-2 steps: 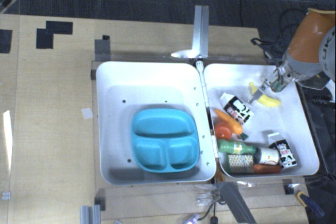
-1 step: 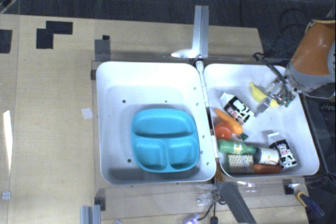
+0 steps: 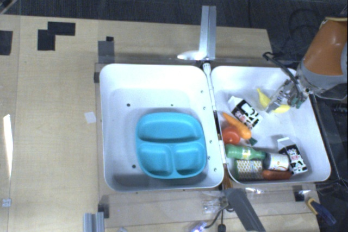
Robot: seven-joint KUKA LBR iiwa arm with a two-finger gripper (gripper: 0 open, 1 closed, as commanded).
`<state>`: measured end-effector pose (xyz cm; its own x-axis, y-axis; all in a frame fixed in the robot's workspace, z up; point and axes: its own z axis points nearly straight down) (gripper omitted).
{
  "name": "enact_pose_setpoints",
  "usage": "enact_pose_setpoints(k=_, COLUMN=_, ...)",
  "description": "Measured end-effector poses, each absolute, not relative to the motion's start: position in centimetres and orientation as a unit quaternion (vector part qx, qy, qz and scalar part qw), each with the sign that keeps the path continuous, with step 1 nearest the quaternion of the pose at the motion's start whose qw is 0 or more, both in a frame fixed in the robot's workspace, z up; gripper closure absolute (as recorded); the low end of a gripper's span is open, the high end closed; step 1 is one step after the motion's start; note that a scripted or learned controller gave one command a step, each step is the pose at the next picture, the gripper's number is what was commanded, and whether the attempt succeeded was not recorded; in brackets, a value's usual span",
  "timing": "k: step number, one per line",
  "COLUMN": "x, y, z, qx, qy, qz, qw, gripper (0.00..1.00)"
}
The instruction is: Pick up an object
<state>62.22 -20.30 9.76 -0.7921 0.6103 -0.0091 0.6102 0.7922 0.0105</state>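
Note:
The right bin holds several small items. A yellow piece lies near its back right, with a second yellow bit just beside it. My gripper hangs low over these yellow pieces, reaching in from the right below the orange band. It touches or nearly touches them. Nearer the front lie a black-and-white carton, an orange carrot, a green bottle and another small carton.
The left bin holds a blue divided tray. A metal post stands behind the wall between the bins. A mesh-patterned item and a red piece lie at the right bin's front wall.

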Motion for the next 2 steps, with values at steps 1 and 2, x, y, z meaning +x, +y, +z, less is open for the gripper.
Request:
enact_pose_setpoints(k=1, x=60.4, y=-20.4, z=8.8, qx=0.363, qy=0.932, qz=0.0027, qw=0.006, gripper=1.0)
enact_pose_setpoints(k=2, x=60.7, y=-11.4, z=19.8, qx=0.295, qy=0.956, qz=0.0011, qw=0.002, gripper=1.0)
